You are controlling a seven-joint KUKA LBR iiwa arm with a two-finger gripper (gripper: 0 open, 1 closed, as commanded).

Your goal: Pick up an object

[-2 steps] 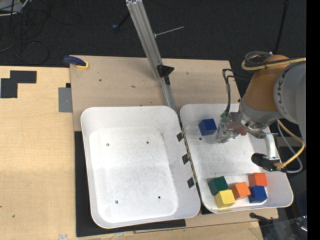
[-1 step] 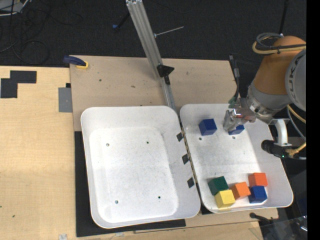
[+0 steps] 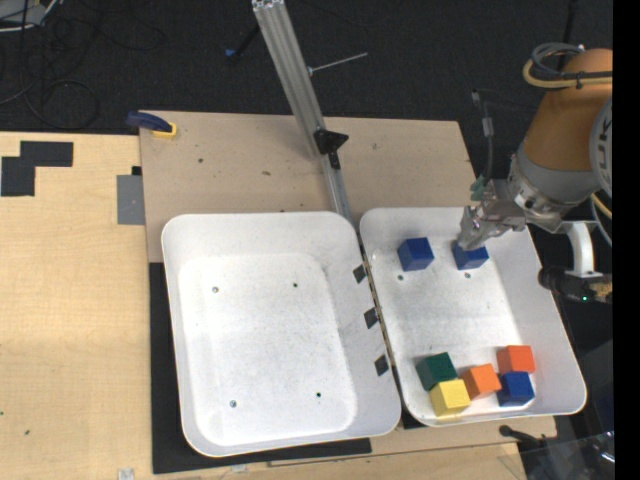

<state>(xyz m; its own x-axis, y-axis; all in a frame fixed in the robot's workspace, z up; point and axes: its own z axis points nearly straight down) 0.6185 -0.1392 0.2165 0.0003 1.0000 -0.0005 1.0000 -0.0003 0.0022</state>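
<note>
Now I see my grey, orange-banded arm (image 3: 560, 138) reaching from the right, jaws (image 3: 474, 240) down upon a small blue cube (image 3: 470, 258) in the right shallow white bin (image 3: 545, 298); their spread I cannot tell.

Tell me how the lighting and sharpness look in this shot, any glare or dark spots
Camera view: the two white bins are brightly lit and nearly washed out; the floor along the top is very dark; the coloured blocks stay readable though soft-edged; the tool is small and slightly blurred above a blue block.
</note>
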